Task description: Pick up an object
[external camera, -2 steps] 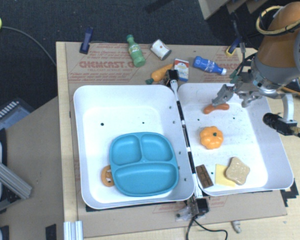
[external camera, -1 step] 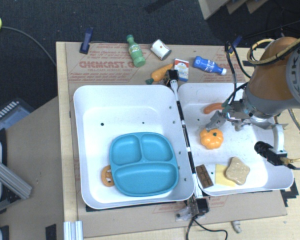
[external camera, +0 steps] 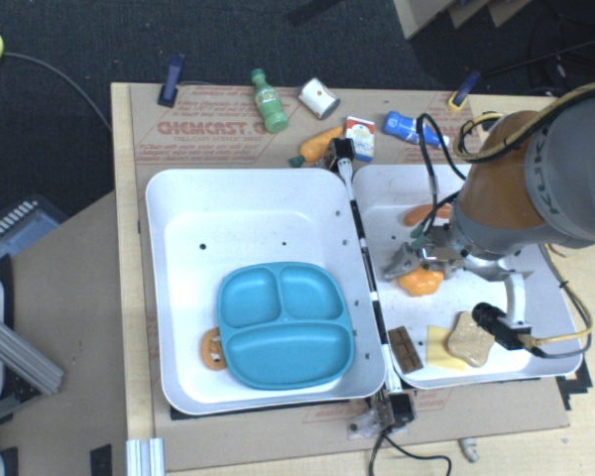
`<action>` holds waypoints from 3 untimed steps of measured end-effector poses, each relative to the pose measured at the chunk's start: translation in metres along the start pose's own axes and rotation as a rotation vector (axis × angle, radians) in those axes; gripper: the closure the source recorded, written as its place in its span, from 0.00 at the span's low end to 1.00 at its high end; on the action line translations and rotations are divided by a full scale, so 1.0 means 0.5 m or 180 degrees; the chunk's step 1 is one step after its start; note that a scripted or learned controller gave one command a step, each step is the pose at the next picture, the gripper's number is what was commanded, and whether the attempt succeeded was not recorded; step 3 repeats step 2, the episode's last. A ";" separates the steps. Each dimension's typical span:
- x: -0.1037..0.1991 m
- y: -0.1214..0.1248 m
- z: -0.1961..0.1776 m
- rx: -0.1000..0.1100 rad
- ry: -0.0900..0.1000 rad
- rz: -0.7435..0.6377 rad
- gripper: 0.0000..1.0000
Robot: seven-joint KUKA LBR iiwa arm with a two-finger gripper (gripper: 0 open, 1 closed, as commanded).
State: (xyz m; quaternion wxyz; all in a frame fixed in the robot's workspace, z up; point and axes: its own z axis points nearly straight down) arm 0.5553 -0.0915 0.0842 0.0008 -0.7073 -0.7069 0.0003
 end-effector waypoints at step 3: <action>0.121 -0.011 -0.201 -0.0007 -0.0001 -0.0006 1.00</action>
